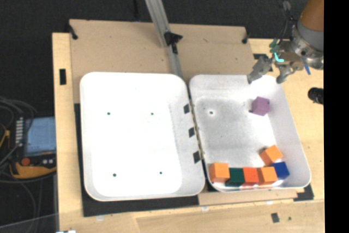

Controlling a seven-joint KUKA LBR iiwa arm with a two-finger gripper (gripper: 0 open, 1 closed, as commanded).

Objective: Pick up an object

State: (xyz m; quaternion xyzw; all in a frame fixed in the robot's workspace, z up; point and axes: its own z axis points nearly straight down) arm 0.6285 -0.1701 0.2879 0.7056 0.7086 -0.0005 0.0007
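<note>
One claw [271, 70] spread apart above right bin [238, 84], near purple block [260, 106].

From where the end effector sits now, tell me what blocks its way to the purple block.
Nothing visible does. The end effector hangs over the right bin's far rim, and the purple block lies alone on bare bin floor just below it in the camera view. The other blocks crowd the near edge, well apart.

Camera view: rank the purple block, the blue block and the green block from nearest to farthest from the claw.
From the claw:
1. Purple block, upper part of the right bin, just below the claw.
2. Blue block, near edge, right end of the row.
3. Green block, near edge, further left.
</note>
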